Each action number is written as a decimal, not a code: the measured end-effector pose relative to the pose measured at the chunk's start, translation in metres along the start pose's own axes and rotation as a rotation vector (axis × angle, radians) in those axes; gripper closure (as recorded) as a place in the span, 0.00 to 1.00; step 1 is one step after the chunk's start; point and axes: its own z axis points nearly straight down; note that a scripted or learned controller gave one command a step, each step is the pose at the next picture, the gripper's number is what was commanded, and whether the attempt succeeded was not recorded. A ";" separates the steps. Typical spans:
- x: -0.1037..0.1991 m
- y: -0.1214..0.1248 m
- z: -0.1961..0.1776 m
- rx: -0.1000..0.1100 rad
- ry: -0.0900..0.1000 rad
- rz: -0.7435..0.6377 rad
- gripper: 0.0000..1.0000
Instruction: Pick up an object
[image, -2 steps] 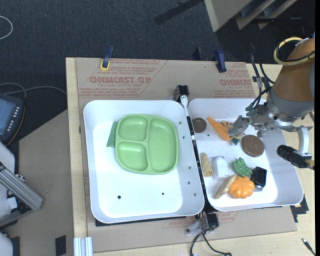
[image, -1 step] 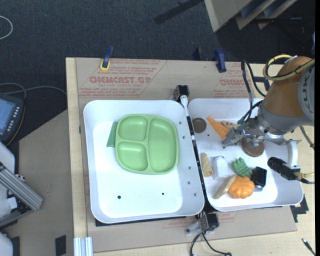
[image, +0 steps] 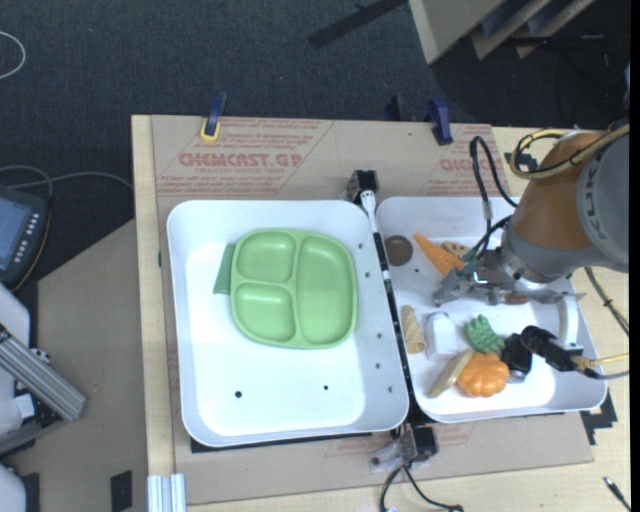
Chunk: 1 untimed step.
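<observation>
You have the counter (image: 300, 150) filling the middle of the frame, a pale brown board with red lettering printed along its upper part. Two shallow white bins sit side by side on it, touching along their inner edges: the left bin (image: 200, 330) at centre left, the right bin (image: 560, 395) at centre right. At the counter's top edge you see a yellow clamp (image: 211, 128) toward the upper left and a blue clamp (image: 440, 120) toward the upper right.

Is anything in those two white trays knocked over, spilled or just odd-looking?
Nothing looks spilled or broken. The green divided plate lies flat in the left bin, turned slightly askew to its walls. The toy foods, such as the carrot and orange pumpkin, lie jumbled in the right bin.
</observation>
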 end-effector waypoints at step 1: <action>-0.001 0.001 -0.013 -0.005 -0.002 0.001 1.00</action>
